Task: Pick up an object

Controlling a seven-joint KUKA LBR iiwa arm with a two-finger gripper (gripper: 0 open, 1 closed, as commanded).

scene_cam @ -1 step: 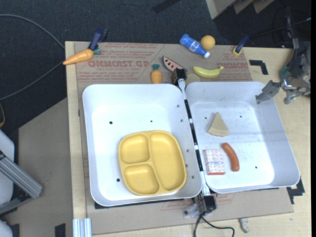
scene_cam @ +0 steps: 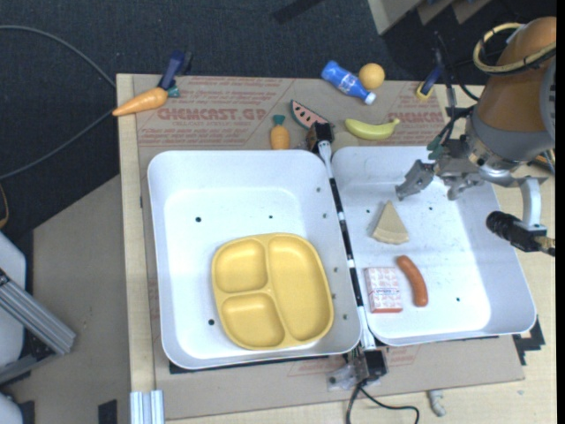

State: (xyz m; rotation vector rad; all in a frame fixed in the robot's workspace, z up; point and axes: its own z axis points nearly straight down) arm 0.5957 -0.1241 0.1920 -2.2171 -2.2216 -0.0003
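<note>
The gripper (scene_cam: 439, 181) hangs over the right bin (scene_cam: 494, 321), near its far rim, fingers spread apart with nothing between them. Just beside and below the fingers lies a tan wedge (scene_cam: 388, 224). Further toward the near rim lie a sausage (scene_cam: 412, 280) and a pink-patterned packet (scene_cam: 383, 289) (side by side, not touching the wedge). A banana (scene_cam: 371, 128) rests beyond the far rim.

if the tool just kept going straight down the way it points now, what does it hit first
Probably the bare floor of the right white bin. The tool hangs open above its far part, with the tan wedge-shaped piece off to its near-left. Depth is hard to judge from this slanted view.
</note>
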